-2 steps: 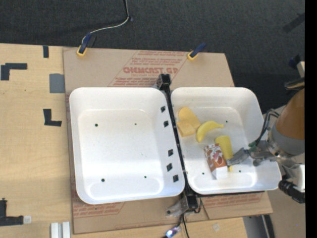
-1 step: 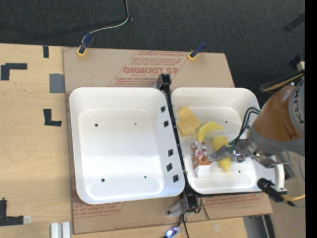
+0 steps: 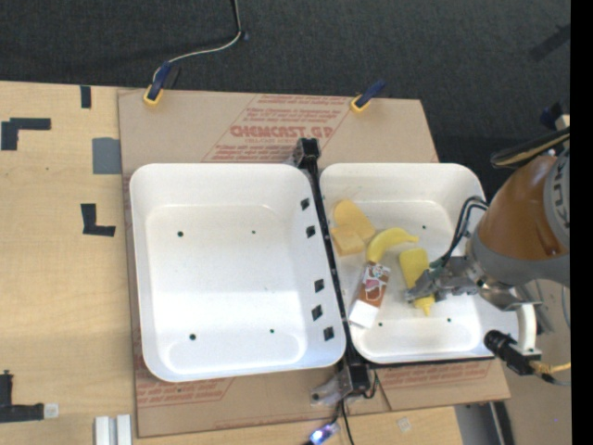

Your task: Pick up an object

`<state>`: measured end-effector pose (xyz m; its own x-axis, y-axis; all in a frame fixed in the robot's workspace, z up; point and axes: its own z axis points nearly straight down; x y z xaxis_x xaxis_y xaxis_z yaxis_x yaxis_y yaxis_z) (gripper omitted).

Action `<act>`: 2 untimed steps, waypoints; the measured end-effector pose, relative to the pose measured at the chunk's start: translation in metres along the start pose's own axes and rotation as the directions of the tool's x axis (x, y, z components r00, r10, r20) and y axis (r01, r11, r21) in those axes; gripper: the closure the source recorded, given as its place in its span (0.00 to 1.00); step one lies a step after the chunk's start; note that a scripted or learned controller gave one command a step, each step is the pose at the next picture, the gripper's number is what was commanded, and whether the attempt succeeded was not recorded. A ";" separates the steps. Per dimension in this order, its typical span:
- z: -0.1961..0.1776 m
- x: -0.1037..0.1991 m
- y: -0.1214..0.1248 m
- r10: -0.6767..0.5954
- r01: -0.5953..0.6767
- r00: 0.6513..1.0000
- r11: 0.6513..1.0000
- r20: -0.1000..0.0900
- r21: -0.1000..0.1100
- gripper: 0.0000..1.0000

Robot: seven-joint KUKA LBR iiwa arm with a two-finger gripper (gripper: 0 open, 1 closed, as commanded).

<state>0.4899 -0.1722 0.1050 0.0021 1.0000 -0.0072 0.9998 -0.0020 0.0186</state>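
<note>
Arm low in right bin, gripper (image 3: 428, 290) at the yellow items.

Right bin (image 3: 408, 343) holds a pale yellow block (image 3: 348, 227) by the divider, a banana (image 3: 391, 240) next to it, a yellow bottle-like piece (image 3: 413, 265) just under the banana, and a small red-and-white packet (image 3: 372, 290) near the bin's left wall. Gripper tip sits touching or just beside the yellow piece's lower end (dark fingers blur into the object, so whether they're spread or pinching it, I cannot tell). Left bin (image 3: 148, 248) white, with small black dots on its floor. Both bins rest on a cardboard sheet (image 3: 278, 128) over the wooden bench (image 3: 56, 248).
</note>
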 end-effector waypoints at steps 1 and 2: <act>0.022 0.072 0.099 -0.012 0.012 1.000 1.000 -0.006 0.017 1.00; -0.084 0.130 0.117 -0.010 0.010 1.000 1.000 -0.008 0.011 1.00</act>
<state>0.6058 -0.0417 0.1903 -0.0077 1.0000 0.0008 0.9999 0.0077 0.0074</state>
